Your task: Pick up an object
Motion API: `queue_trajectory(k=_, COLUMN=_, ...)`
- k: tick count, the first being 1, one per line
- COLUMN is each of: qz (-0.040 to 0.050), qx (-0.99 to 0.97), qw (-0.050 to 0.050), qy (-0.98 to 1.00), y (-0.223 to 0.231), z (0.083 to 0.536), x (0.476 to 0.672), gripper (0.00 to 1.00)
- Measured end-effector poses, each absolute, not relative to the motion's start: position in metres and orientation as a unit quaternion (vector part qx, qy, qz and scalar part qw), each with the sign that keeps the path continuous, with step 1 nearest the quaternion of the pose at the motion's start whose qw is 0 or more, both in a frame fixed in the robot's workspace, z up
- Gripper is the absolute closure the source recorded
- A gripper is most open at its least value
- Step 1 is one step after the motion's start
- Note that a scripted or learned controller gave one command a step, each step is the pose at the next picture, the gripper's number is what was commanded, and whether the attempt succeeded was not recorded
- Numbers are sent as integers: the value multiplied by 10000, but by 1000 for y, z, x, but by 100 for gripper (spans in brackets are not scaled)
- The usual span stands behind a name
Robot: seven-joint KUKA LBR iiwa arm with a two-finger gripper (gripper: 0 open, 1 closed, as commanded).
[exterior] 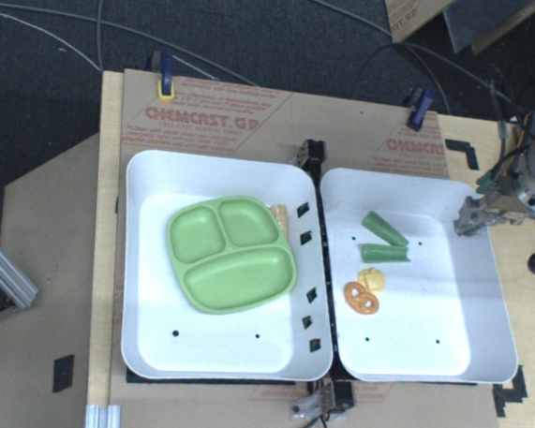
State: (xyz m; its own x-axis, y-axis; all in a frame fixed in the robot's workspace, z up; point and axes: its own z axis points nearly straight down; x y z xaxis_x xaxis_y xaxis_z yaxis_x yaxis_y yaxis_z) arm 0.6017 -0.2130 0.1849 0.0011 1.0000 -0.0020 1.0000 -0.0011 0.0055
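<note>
Lowest in the frame, a little right of centre, a pretzel (pixel 363 299) lies on the floor of the right bin (pixel 484 314), with a small yellow piece (pixel 372 280) touching its upper edge. Just above them lies a green stick (pixel 385 254), and above that a second green piece (pixel 384 229), tilted, near the first. To the left, the left bin (pixel 144 319) holds a green divided plate (pixel 233 254) with three compartments; a small tan item (pixel 279 221) sits against the plate's upper right rim. Farther up, at the right bin's upper right corner, my gripper (pixel 471 217) hangs over the rim, well apart from the food pieces. I cannot tell how it is set, and nothing visible sits in it.
</note>
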Motion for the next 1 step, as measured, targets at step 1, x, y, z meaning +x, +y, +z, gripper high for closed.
queue_trajectory(k=1, qz=14, qx=7072, qw=33, qy=7070, y=-219, z=231, x=601, gripper=100)
